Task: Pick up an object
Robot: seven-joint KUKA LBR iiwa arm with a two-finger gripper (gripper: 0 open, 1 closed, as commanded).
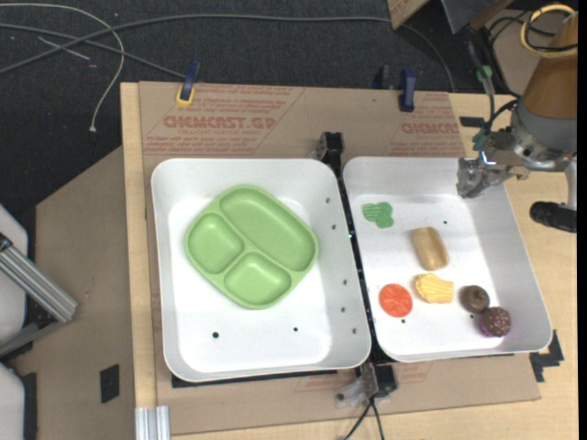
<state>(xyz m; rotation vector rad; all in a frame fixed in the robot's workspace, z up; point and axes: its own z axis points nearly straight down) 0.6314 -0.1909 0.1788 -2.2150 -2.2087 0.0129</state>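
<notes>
Cannot tell whether the fingers are apart or together: too small and dark at the gripper (470, 180), which hovers over the upper right corner of the right bin (514, 246), right of frame centre, under the orange-banded arm (550, 99). Nothing visible between them.

Below and left of the gripper, in the same bin: a green leafy toy (377, 214) near the upper left, a tan bread roll (428, 247) in the middle, a yellow corn-like piece (435, 289) just under it, an orange-red round piece (395, 300) beside that to the left, a brown doughnut-like piece (473, 298) and a dark purple lump (494, 321) touching at lower right.

Further left, in the left bin (183, 337), a green three-compartment plate (251, 245). Beneath both, a cardboard-covered tabletop (275, 117).
</notes>
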